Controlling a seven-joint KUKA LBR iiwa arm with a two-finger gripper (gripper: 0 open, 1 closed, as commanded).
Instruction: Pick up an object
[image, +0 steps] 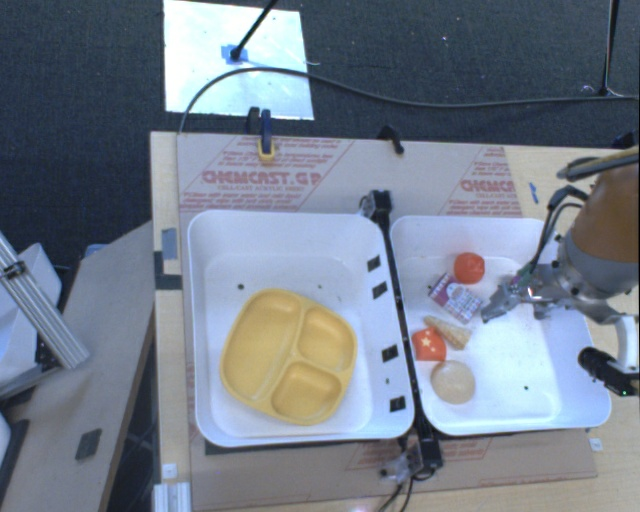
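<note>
Hovering over right bin (560, 400), gripper (497, 305) beside small packet (455, 297); finger state unclear. Yellow tray (288, 355) in left bin (230, 240).

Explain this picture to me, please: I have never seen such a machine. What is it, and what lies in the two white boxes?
One camera looks down from above at a slant. The grey and orange shape at the right is a robot arm; its gripper hangs over the right bin. That bin holds a red ball, a small packet, a tan wedge, a red piece and a pale round object. The left bin holds a yellow divided tray. I cannot see anything held.
</note>
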